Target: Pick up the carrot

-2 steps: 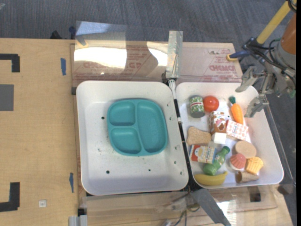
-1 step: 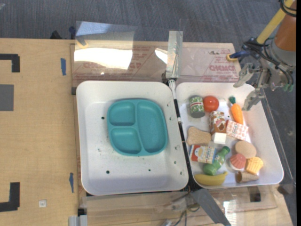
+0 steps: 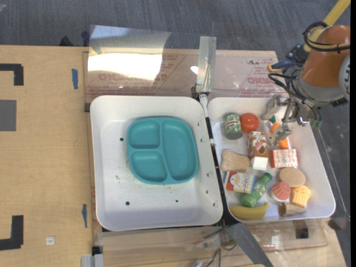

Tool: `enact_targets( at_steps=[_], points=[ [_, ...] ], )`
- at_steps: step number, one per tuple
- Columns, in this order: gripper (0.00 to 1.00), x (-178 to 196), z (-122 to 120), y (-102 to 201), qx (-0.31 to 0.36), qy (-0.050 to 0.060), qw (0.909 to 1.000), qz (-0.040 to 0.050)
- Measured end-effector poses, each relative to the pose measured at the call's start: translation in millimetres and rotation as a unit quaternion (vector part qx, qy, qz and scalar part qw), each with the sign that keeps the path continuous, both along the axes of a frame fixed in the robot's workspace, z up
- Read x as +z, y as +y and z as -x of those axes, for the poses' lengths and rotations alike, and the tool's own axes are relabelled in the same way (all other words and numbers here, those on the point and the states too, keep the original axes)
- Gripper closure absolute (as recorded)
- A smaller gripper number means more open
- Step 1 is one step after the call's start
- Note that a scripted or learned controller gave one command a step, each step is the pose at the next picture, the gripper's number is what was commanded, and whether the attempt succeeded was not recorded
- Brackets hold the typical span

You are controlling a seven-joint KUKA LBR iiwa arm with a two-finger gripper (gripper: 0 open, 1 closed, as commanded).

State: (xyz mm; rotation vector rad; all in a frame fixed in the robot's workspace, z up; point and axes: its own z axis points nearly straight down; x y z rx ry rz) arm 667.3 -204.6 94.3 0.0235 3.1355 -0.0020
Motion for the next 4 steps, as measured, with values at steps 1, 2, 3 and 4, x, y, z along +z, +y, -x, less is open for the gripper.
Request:
enact_targets(
  at_steps=[1, 2, 3, 4],
  points=[
    [0.00, -6.8, 21.3, 6.3, -0.021, 0.000, 0.9998, -0.0006],
    [1.00, 8.3, 17.1, 7.2, -0.020, -0.007, 0.9998, 0.0011],
    [1.00, 125.8, 41.6, 46.7, -0.012, -0.007, 0.9999, 0.0010],
    [1.00, 119.7, 123.5, 64.3, -0.015, 0.000, 0.9999, -0.0004]
  ],
)
